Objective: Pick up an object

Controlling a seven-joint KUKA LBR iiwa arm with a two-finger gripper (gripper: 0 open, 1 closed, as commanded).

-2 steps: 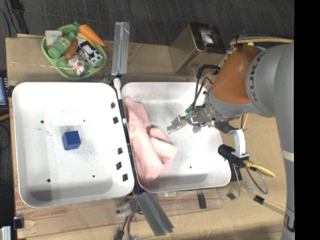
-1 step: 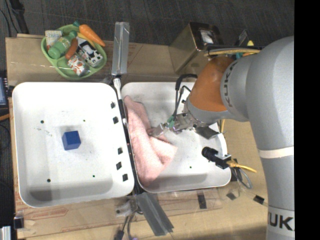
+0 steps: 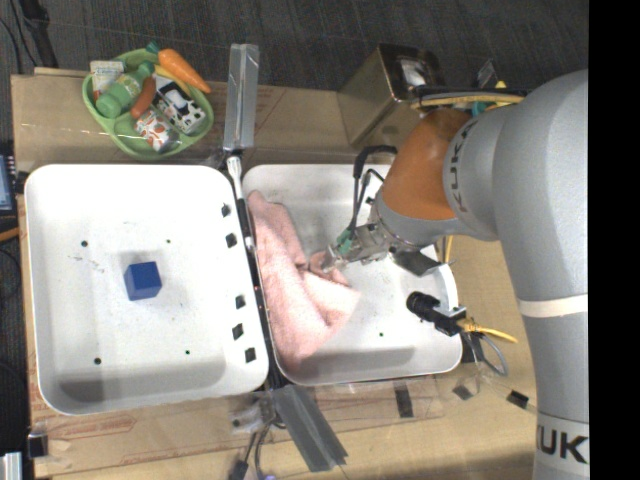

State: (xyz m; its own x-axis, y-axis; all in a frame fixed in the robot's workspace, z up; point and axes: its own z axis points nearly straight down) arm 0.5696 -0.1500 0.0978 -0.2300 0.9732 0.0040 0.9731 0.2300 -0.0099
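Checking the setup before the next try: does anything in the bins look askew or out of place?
The pink cloth lies crumpled in the right bin, bunched against its left wall. The blue cube sits squarely in the left bin.

The grey arm [image 3: 540, 218] carries the only lettering that can be read: along the shell just beside the orange band [image 3: 425, 173], dark letters run sideways and spell what looks like "KUK", part of the maker's name, with the rest curving out of sight. Lower on the same arm, at the bottom right corner, large dark letters "UK" stand on the grey casing, cut off by the frame's edge. The small packets in the green bowl [image 3: 105, 118] at the upper left of the counter bear printed patches in red, black and white, but these are too small and blurred to make out any word.
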